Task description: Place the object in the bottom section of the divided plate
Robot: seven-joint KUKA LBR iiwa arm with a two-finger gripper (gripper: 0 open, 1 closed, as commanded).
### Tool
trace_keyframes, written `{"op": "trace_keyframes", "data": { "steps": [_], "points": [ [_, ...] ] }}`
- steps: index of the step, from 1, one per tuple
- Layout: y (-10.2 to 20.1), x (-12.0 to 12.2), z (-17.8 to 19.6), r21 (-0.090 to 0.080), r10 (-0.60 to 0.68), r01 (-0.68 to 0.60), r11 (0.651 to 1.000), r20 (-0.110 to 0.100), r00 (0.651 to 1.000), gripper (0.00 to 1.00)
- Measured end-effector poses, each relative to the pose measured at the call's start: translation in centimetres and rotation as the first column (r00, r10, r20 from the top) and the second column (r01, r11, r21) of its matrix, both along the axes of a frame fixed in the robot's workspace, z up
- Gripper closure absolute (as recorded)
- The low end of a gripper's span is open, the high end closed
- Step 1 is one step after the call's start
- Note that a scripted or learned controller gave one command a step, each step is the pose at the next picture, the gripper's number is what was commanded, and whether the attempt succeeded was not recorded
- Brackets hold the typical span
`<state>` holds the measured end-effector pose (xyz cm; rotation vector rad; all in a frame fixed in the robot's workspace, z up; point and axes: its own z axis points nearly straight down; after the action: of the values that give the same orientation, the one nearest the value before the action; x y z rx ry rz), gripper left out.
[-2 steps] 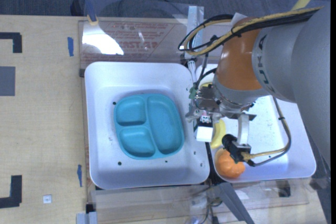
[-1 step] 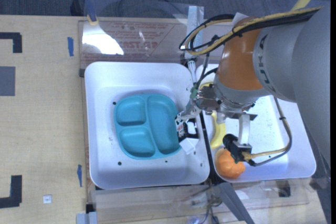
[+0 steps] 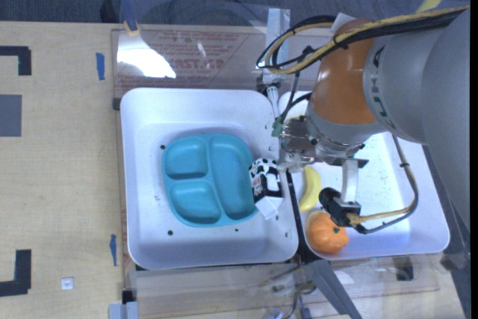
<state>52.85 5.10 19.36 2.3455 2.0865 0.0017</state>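
Two white bins sit side by side on the worktop [image 3: 52, 160]. The left bin [image 3: 142, 123] holds a blue divided plate [image 3: 240, 207], and its bottom section [image 3: 196, 202] lies at about 7 o'clock of the plate's middle. A small black-and-white object [image 3: 261, 177] sits at the plate's 3 o'clock rim, touching or overlapping its edge, with a pale tag trailing toward 5 o'clock. The gripper [image 3: 286, 159] hangs just beside the object, at its 2 o'clock, over the wall between the bins. Whether the jaws are spread or pinching the object cannot be told from this angle.

The step in hand looks like securing the object and carrying it across. To do it well, the grip should be centred on the object's body rather than the tag. The lift must clear the plate's rim and inner ridges before the object travels toward 8 o'clock. Release should come low over the bottom section's middle, so the object does not roll into a neighbouring section.

The banana [image 3: 310, 189] and orange [image 3: 327, 233] in the right bin [image 3: 426, 228] lie close to the gripper's 4 o'clock side and should be left undisturbed.
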Motion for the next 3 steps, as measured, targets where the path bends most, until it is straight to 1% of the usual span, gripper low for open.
{"op": "trace_keyframes", "data": {
  "steps": [1,2,3],
  "points": [
    [3.8,-2.9,-1.0,0.001,-0.136,0.136,0.991,-0.009,0.991,1.0],
    [10.7,-0.7,-2.8,0.001,-0.164,0.164,0.986,-0.006,0.986,1.0],
    [10.5,-0.7,-2.7,0.0,-0.167,0.167,0.986,-0.004,0.986,0.0]
  ]
}}
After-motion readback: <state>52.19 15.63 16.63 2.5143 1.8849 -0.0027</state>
